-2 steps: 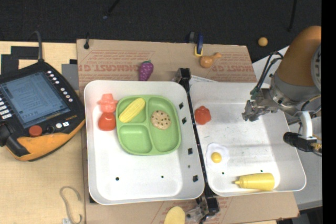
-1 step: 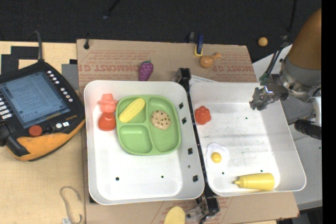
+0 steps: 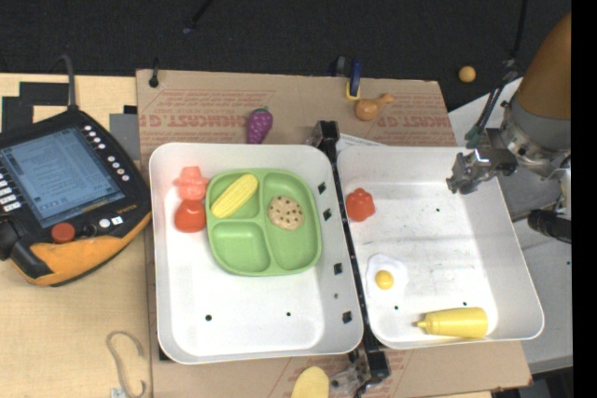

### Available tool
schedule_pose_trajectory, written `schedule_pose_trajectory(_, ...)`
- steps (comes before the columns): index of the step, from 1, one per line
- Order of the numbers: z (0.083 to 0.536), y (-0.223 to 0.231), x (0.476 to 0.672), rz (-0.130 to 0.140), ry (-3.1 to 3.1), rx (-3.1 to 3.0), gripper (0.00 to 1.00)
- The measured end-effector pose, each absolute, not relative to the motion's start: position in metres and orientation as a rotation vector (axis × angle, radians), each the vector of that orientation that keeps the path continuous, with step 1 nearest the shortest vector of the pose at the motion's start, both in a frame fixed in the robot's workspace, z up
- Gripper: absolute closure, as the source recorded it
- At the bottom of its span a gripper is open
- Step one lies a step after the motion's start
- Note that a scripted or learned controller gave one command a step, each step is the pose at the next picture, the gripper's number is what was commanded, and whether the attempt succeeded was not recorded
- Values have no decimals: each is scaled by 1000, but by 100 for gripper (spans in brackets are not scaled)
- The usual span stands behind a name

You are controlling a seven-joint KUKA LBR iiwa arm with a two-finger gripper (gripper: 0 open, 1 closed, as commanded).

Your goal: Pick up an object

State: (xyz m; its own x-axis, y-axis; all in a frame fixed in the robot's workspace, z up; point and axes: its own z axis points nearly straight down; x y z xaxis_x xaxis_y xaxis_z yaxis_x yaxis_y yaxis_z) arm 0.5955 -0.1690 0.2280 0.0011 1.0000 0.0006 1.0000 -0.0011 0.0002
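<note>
On the bench we see two shallow white bins side by side. Within the left bin [image 3: 187, 312] lies a green divided plate [image 3: 264, 221]; a yellow corn cob [image 3: 232, 195] rests in its upper left section and a chocolate-chip cookie [image 3: 285, 212] in its upper right section, while the lower section holds nothing we can make out. Just beside the plate's left edge stands a red and pink toy [image 3: 190, 199]. Within the right bin [image 3: 504, 238] a small red piece [image 3: 360, 204] sits near the left wall, a fried egg [image 3: 385, 277] lies lower down, and a yellow mustard bottle [image 3: 454, 322] lies on its side near the front wall. Our gripper [image 3: 464, 173] hangs over the right bin's upper right part, well apart from all three things there; it is dark and small against the bin, so we cannot tell how it is set. Behind the bins, on cardboard, we see a purple grape bunch [image 3: 259, 124] and an orange pear-like toy [image 3: 371, 106]. Another yellow thing [image 3: 311, 382] is cut off at the bottom edge.
</note>
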Motion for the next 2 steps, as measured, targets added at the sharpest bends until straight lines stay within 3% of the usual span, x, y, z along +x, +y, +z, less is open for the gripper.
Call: schedule_pose_trajectory(2, 230, -63, 569, 0, -2222, -2215, 100)
